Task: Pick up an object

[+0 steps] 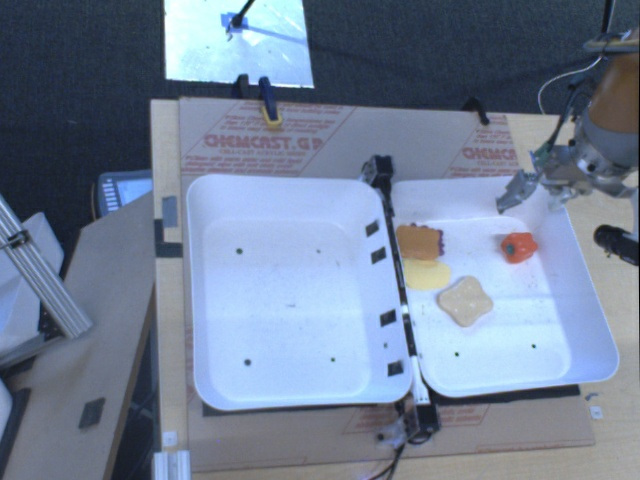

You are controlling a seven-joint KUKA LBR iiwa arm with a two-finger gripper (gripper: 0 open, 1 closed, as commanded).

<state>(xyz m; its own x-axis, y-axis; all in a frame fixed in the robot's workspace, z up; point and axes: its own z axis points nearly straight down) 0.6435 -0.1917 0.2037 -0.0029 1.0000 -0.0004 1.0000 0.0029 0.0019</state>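
The camera looks down at a slant on a tabletop (330, 133) covered with a brown sheet that has red letters on it. Two shallow white bins sit side by side on it. The left bin (290, 293) fills the middle of the frame, and black clips run down the edge where it meets the right bin (560, 348). The right bin holds four small things. A brown and orange block with a bit of purple (420, 241) lies near the bin's left wall, in its upper part. Just below it, touching it, lies a flat yellow piece (428, 275). A tan piece shaped like a slice of toast (465, 301) lies a little lower and to the right, close to the yellow piece. A small orange-red toy (518, 247) with a dark spot on top sits alone, off to the right of the others. The grey arm comes in from the upper right of the frame. Its gripper (515, 194) hangs over the top part of the right bin, above the orange-red toy and not touching it. I cannot tell if the fingers are apart or together. Nothing shows between them. A shiny silver square (238, 28) lies in the upper left of the frame, beyond the tabletop.
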